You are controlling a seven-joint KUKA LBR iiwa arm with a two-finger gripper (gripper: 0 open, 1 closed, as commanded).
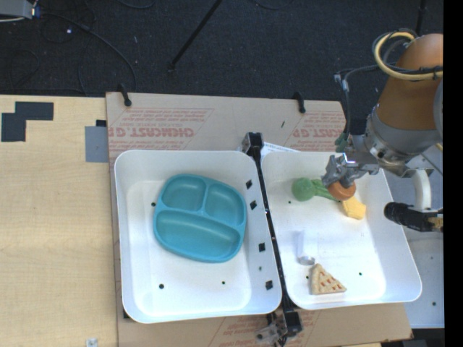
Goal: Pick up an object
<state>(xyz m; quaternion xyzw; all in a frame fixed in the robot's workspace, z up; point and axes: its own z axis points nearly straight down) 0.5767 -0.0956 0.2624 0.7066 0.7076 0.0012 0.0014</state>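
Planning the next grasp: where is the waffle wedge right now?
The waffle wedge lies in the right bin, near its front edge, just below a small white piece and well clear of the gripper at the bin's back.

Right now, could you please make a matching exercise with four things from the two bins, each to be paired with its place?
Things:
1. blue plate
2. waffle wedge
3. green toy
4. yellow block

Places:
A. near corner of the right bin
B. just left of the gripper
C. middle of the left bin
D. just below the gripper, toward the near side

Pairs: 1-C, 2-A, 3-B, 4-D
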